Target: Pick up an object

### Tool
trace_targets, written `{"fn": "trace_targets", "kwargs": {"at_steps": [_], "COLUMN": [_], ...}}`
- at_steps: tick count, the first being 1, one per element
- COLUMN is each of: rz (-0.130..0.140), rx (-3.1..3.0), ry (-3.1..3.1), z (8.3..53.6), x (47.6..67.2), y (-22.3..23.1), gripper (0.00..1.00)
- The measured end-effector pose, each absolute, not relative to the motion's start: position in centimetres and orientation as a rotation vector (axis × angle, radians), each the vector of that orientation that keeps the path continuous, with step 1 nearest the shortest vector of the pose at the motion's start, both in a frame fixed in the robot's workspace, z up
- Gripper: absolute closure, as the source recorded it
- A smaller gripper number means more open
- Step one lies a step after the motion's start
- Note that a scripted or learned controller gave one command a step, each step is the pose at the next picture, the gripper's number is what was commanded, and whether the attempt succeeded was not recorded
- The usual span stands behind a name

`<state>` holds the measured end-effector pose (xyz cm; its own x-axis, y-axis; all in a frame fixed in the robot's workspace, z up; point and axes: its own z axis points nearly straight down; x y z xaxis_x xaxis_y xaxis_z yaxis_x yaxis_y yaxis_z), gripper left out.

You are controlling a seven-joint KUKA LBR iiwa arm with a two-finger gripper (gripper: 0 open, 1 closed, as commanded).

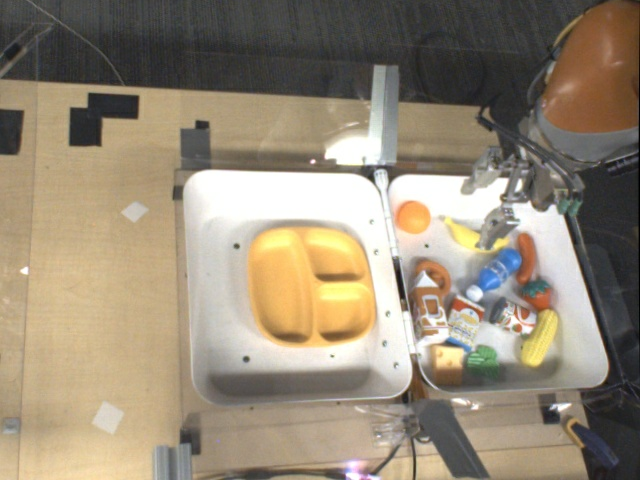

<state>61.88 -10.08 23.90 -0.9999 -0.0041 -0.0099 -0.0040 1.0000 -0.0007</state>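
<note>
Objects for picking lie crowded in the right bin, none of them lifted. Banana, small and yellow, lies at the far middle of that bin, just left of the gripper. Orange ball sits to its left, near the bin's far left corner. Blue bottle with a white cap lies tilted near the bin's middle, just on the near side of the gripper. Red-orange carrot-like piece lies to the right of the bottle, touching or almost touching it. Corn cob, yellow, lies by the near right side. Red and white cartons sit in a cluster at the left and middle; a green piece and a tan block rest along the near wall. Gripper hangs over the far half of the right bin, its tips close above the banana and bottle; nothing visibly sits between the fingers, and how far apart they stand cannot be told. Arm, orange-banded, enters from the far right. Left bin holds a yellow divided tray at its centre.
</note>
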Motion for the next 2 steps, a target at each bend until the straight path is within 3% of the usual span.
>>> {"fn": "trace_targets", "kwargs": {"at_steps": [1, 2], "rz": [0.001, -0.002], "rx": [0.766, 0.067], "ry": [3.039, 3.128], "z": [9.4, 8.9], "x": [60.0, 64.6], "y": [-13.9, -16.7], "gripper": [0.00, 0.00]}}
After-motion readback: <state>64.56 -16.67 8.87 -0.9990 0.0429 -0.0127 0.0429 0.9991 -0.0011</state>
